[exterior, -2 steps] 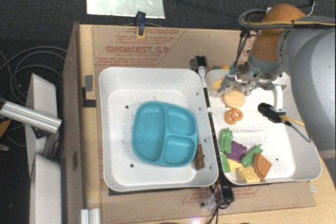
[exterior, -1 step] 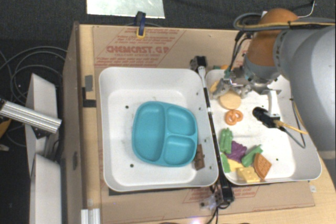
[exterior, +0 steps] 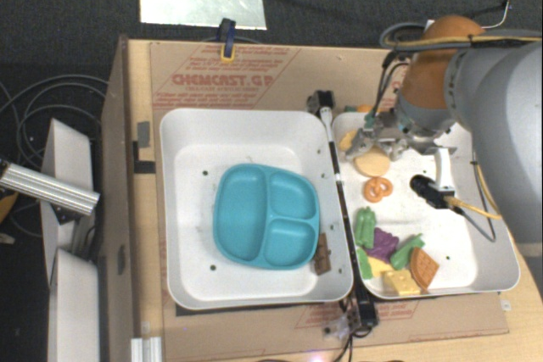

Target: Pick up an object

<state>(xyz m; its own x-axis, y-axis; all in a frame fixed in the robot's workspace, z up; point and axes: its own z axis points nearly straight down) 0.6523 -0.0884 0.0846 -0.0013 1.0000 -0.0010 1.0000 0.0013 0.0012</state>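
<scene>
My gripper [exterior: 383, 142] hangs low over the upper left part of the right bin [exterior: 488, 263], under the grey arm with its orange band. Just below it lies a tan rounded toy food piece [exterior: 371, 163], very close to or touching the gripper. A pale yellow piece [exterior: 347, 140] sits to the gripper's left by the bin wall. An orange pretzel [exterior: 378, 189] lies further down. Near the front of this bin are a green pepper [exterior: 364, 226], purple grapes [exterior: 384, 243], a yellow cheese wedge [exterior: 402, 281] and a brown-orange slice [exterior: 422, 268].
The left bin [exterior: 191, 140] holds a blue divided plate [exterior: 265, 215]. A small brown piece [exterior: 323, 254] lies at that bin's right wall. The ridge between the two bins [exterior: 336, 174] runs just left of the gripper.
</scene>
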